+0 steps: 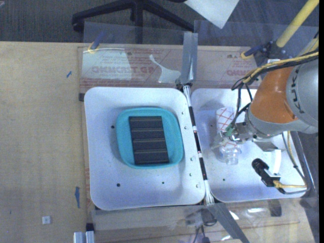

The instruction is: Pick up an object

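Just beside the tool (234, 135), on its camera side, a clear plastic cup (229, 155) lies on the floor of the right bin (238, 184), the likeliest target for the pick. It appears to rest on the bin rather than hang from the tool, and nothing can be seen gripped. Whether the tool is apart or together cannot be told from this angle. On the tool's far side, close by, sits a red-checked paper piece (224, 116). The arm (273, 103) reaches down to the tool from the right. Well away to the tool's left, across the divide between the bins, the left bin (101, 151) carries a teal tray (123, 135) with a dark ridged insert (148, 139) lying in it. Both bins sit on the tabletop (35, 135). By the look of it, the approach is made but the grasp and the lift are not yet done.
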{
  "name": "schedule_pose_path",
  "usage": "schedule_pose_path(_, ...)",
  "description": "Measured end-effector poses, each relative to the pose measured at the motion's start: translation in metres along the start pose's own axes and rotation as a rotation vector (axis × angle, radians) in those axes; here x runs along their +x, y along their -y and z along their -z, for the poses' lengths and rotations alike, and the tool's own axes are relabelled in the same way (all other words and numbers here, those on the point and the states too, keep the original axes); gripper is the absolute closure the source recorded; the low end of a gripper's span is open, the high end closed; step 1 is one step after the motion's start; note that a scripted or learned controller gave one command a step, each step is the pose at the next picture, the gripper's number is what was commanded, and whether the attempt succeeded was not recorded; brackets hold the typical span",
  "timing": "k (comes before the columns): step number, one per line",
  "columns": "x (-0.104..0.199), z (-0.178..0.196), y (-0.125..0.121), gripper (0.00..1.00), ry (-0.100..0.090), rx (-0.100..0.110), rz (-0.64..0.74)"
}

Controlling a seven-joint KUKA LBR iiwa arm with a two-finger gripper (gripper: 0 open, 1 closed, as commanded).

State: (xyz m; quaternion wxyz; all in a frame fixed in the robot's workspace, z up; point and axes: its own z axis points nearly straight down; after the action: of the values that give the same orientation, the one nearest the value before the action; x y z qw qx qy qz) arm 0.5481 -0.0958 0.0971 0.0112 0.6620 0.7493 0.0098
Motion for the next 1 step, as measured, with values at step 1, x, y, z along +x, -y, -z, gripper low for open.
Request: schedule_pose_path(1,-0.0026,0.0092,0.0001,1.0,0.002,-0.001,-0.005)
